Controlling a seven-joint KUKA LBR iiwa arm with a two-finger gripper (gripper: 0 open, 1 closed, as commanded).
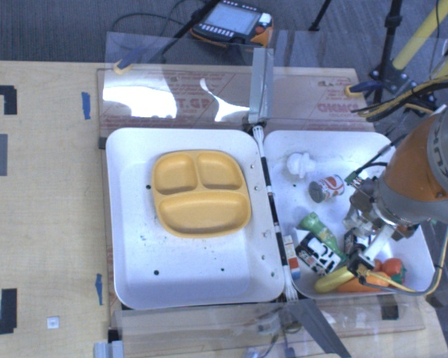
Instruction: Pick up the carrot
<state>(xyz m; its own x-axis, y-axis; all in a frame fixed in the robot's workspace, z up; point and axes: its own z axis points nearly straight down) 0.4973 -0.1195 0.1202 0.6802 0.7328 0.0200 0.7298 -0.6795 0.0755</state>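
Wooden worktop [45, 200] held two bins; grey gripper [358, 246] hovered above slim orange carrot [377, 278] in right white bin [373, 144], finger state unclear, carrot not yet lifted.

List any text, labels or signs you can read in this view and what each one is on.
Nothing reads clearly.
Red print on the clear panel behind the bins: too blurred to read.
Red and white can in the right bin: label too small to read.
Black and white box: white pattern, not legible as words.
Pendant screen beyond the bench: lit, but unreadable.
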